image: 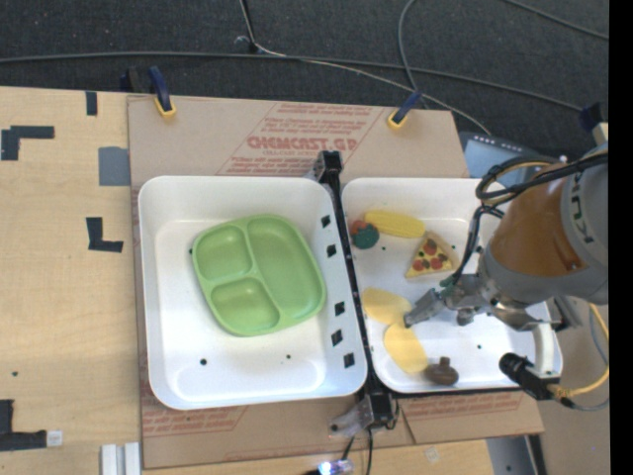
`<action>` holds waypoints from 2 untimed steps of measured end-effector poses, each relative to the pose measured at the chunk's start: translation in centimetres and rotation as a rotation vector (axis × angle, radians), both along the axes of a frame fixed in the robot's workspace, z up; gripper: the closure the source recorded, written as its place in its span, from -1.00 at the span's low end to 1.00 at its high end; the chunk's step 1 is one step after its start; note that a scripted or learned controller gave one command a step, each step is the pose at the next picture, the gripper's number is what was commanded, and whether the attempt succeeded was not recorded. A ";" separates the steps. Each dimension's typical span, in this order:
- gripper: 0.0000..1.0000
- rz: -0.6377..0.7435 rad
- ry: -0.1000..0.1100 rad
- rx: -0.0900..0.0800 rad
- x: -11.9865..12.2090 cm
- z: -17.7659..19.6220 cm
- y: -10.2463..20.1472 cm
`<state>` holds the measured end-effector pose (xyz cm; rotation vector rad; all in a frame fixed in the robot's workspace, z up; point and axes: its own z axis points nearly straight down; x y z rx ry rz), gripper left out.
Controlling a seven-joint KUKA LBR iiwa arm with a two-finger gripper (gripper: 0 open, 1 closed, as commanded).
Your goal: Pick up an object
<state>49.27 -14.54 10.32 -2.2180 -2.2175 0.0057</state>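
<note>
The right bin holds several toy foods: a yellow corn cob, a small red and green piece, a pizza slice, two pale yellow pieces and a small brown piece. My gripper reaches in from the right, low over the bin's middle, just right of the upper yellow piece and below the pizza slice. Nothing shows between its fingers.
The left bin holds a green divided plate. A black divider separates the bins. The arm's orange band and grey wrist cover the right bin's right side. Cables run over the dark floor behind the cardboard.
</note>
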 end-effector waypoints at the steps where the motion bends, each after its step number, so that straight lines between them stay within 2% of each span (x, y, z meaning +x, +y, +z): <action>1: 1.00 0.002 -0.003 0.000 0.1 1.2 0.1; 2: 1.00 0.002 -0.009 -0.002 0.4 6.0 1.0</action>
